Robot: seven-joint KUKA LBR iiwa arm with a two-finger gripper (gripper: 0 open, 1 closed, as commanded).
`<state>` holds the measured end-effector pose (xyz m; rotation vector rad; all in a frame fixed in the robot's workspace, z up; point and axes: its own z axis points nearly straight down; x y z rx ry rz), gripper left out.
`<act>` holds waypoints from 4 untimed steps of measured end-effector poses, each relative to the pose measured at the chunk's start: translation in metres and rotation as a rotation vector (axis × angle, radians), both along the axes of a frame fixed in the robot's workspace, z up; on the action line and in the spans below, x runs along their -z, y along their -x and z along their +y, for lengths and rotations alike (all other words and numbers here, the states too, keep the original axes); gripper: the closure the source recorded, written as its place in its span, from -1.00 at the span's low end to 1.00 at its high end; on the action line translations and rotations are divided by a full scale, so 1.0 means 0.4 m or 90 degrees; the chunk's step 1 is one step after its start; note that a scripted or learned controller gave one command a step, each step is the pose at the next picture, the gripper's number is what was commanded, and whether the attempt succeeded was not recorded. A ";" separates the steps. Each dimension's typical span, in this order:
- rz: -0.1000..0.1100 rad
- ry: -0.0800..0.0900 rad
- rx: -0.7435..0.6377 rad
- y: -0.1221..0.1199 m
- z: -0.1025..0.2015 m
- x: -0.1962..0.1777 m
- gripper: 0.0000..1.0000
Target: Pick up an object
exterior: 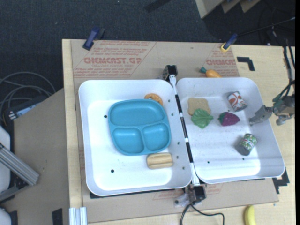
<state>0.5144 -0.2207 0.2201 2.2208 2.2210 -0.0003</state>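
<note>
Two white bins; seven small items.
Gripper at right bin edge; finger state unclear; left bin holds one blue tray.

Six small objects, right bin

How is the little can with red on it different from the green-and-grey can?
The red-and-white can lies near the far side of the right bin; the green-and-grey can lies closer to the near side. The red-and-white can has bright red markings, while the green-and-grey can looks duller and darker. Both are small, tipped-over cans in one bin.
</note>
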 end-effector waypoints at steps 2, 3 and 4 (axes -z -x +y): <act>-0.001 0.000 -0.001 -0.143 0.094 0.338 -1.00; -0.001 0.000 -0.001 -0.216 0.072 0.338 -1.00; -0.002 0.001 -0.001 -0.217 0.072 0.312 1.00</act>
